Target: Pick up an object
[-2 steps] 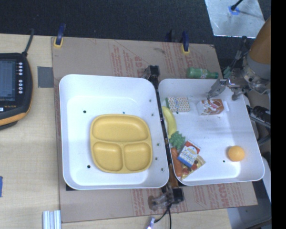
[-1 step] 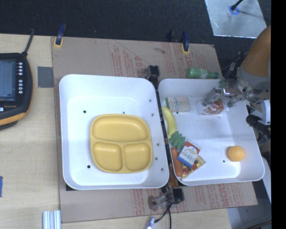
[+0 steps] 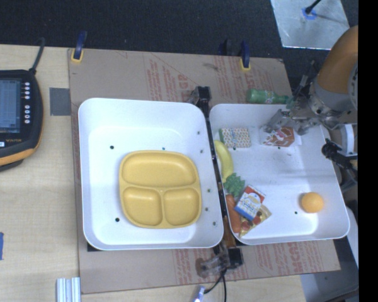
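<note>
arm: grey with an orange band, comes in at the upper right of the frame, wrist low over the right bin (image 3: 340, 228)
gripper (image 3: 288, 121): at the upper part of the right bin, right over a small red-and-white packet (image 3: 278, 137) — open or closed, cannot tell, too blurred
target: my guess is the packet, lying flat on the bin floor just below the gripper; contact not visible
other picks: orange ball (image 3: 312, 202) lower right of the bin; banana (image 3: 224, 158) along the bin's left wall; checkered pad (image 3: 235, 137) beside it; snack pack (image 3: 249, 203) piled on vegetables (image 3: 234, 187) at lower left
left bin (image 3: 94, 168): holds a yellow divided tray (image 3: 159, 188), well apart from the gripper
risk 1: packet is thin and flat — could slip out or never get pinched
risk 2: packet is near the bin's upper wall, so a bump or push into the corner seems possible
risk 3: ball would likely roll if nudged
</note>
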Robot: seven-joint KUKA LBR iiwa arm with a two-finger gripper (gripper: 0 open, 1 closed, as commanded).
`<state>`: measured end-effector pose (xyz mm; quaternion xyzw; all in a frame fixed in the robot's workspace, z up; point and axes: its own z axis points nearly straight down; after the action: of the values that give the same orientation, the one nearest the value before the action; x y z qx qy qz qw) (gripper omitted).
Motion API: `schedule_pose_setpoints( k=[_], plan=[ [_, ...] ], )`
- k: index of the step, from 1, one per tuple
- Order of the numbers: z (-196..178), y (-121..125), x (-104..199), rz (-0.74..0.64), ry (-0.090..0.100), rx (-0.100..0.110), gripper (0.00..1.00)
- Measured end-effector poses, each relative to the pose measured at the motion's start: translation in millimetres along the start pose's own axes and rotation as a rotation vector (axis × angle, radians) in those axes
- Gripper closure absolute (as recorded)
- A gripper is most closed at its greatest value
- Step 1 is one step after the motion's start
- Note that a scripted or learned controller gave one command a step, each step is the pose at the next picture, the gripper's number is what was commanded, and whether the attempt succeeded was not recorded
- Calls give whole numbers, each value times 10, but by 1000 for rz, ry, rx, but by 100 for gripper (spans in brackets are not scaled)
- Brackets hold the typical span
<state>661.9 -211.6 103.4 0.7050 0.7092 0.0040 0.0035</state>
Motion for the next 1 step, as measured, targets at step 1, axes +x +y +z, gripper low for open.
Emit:
schedule_pose_setpoints(
  k=[1],
  plan=[
    [0, -4, 18, 2, -4, -2, 0]
  ],
)
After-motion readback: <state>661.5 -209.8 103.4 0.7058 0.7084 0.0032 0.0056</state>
